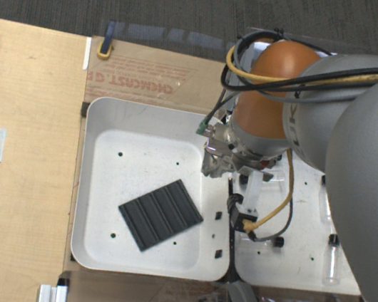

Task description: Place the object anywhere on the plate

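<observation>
A dark ribbed plate [160, 214] lies flat at a slant in the left bin [99, 167], near its front. Beyond it the gripper [220, 161] hangs over the bins' shared edge; wrist and cables [265, 211] obscure it, its grip unreadable

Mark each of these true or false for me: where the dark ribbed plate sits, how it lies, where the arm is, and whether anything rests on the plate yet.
1. The dark ribbed plate lies in the left bin. True.
2. The plate sits square to the bin's walls. False: it lies turned at a slant.
3. The arm hangs over the seam between the bins. True.
4. A red block rests on the plate. False: its ribbed top is bare.
</observation>
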